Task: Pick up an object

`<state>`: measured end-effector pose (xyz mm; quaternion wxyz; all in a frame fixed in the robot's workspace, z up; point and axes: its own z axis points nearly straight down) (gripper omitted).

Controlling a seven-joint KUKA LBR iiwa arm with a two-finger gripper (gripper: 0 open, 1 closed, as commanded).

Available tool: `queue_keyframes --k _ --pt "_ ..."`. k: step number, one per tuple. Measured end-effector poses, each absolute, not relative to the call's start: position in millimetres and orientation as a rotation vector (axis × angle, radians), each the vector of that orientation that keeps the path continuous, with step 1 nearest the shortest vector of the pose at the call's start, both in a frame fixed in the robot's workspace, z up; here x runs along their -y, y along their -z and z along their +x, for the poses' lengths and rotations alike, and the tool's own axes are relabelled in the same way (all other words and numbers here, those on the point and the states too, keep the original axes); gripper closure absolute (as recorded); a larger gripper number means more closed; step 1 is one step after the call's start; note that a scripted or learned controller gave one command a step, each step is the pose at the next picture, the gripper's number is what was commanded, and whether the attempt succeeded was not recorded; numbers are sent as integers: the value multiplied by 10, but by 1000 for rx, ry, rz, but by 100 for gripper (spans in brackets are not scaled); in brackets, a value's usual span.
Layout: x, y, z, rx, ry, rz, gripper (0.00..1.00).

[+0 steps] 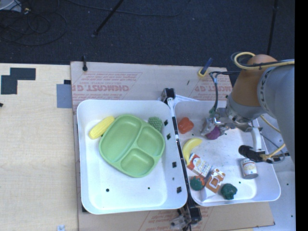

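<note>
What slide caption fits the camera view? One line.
Gripper at a purple toy in the right bin; green plate sits left.

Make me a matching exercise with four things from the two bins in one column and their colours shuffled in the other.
Things:
1. divided plate
2. corn cob
3. tin can
4. object at the tool

Colours:
A. purple
B. silver
C. light green
D. yellow

Pairs: 1-C, 2-D, 3-B, 4-A
</note>
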<state>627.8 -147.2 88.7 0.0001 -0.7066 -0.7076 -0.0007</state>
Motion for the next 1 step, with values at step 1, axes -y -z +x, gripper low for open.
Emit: queue_keyframes --k 1 --pt "607 -1878 6001 2222 -1 -2219 100"
